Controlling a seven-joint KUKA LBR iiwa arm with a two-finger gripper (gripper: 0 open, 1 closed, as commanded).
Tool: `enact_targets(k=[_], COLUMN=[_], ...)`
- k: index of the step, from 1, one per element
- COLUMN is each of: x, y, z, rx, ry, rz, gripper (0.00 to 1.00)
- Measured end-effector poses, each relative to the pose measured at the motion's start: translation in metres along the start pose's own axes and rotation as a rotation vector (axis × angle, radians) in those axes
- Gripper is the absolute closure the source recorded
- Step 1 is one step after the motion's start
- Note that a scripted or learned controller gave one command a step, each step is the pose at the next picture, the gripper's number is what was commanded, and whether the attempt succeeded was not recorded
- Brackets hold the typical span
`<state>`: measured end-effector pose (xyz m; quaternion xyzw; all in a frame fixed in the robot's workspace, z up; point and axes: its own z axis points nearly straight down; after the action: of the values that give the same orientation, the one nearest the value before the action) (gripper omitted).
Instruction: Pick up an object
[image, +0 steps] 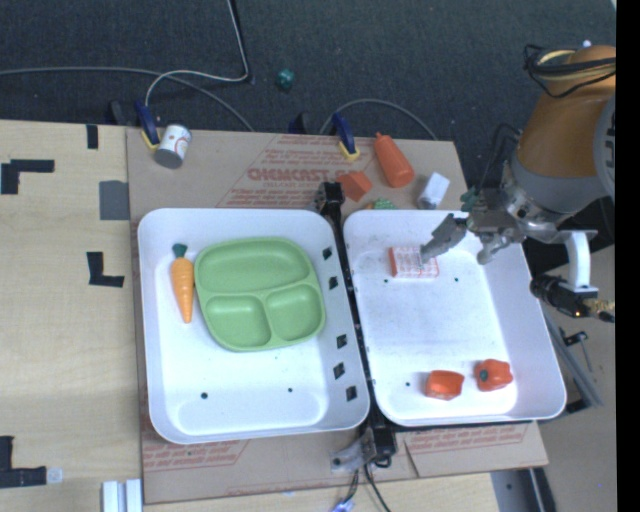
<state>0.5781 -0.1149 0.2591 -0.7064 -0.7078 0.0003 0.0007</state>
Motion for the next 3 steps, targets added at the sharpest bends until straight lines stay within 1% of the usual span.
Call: enact_targets(k=[1,2,3], x=[-0.009,-0.02,-0.015], y=[0.044,0.089,0.091], z=[0.082,0.168,0.156], rx=[0.003,-0.011,-0.017], ry=[0.0,-0.006,0.0], rz=[0.0,0.0,-0.005], gripper=[0.0,0.0,1.0])
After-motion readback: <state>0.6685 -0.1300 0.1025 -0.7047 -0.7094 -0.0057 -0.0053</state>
